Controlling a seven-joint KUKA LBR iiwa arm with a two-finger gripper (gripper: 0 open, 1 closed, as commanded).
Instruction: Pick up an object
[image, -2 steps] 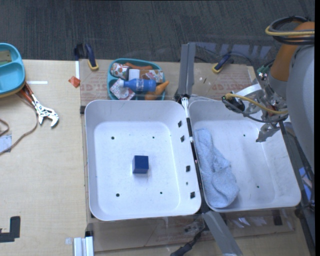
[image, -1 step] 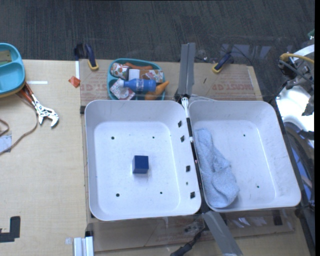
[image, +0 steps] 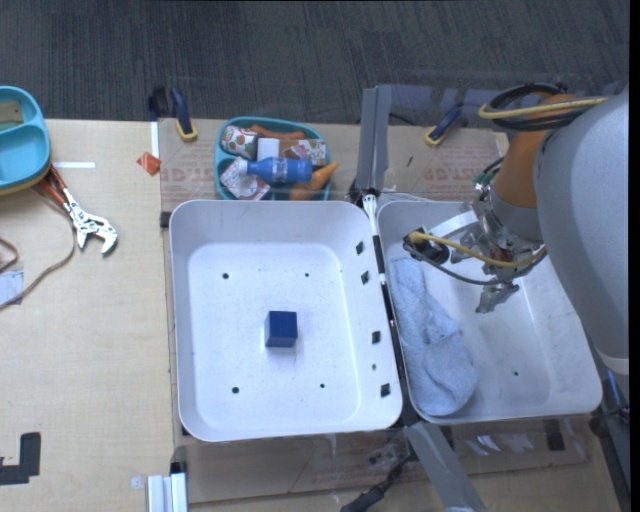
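My gripper (image: 497, 296) hangs over the right bin (image: 560, 390), toward its far edge; finger spacing: cannot tell. Pale cloth (image: 432, 340) lies along that bin's left wall. Blue cube (image: 282, 329) sits mid-floor in the left bin (image: 200, 300)

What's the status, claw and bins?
Claw over right bin, nothing seen held. Blue cube alone in left bin. Pale cloth lies left of claw.

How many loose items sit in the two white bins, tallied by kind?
Blue block: 1, in the left bin.
Pale blue cloth: 1, in the right bin.
Total: 2.
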